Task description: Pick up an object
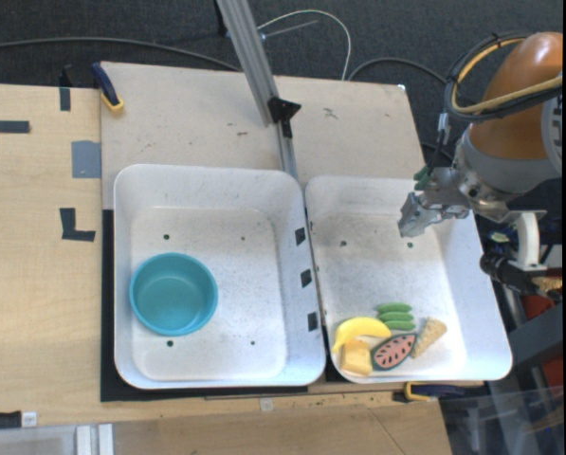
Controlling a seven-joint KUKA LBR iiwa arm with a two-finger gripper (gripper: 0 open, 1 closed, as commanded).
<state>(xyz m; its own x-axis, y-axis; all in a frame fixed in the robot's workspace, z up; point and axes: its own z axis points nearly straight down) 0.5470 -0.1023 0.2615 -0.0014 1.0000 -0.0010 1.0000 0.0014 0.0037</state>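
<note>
Worktop with two white bins.
Glossy plastic toy food clustered in right bin; round teal bowl in left; jaws' state unclear.

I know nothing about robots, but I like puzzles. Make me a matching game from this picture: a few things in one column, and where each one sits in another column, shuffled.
Things:
1. blue bowl
2. watermelon slice
3. claw
4. green pea pod

Places:
A. above the right bin's far half, near its right wall
B. left bin, near-left part
C. right bin, near edge, between the yellow pieces and the tan piece
D. right bin, just beyond the yellow banana

Pairs: 1-B, 2-C, 3-A, 4-D
</note>
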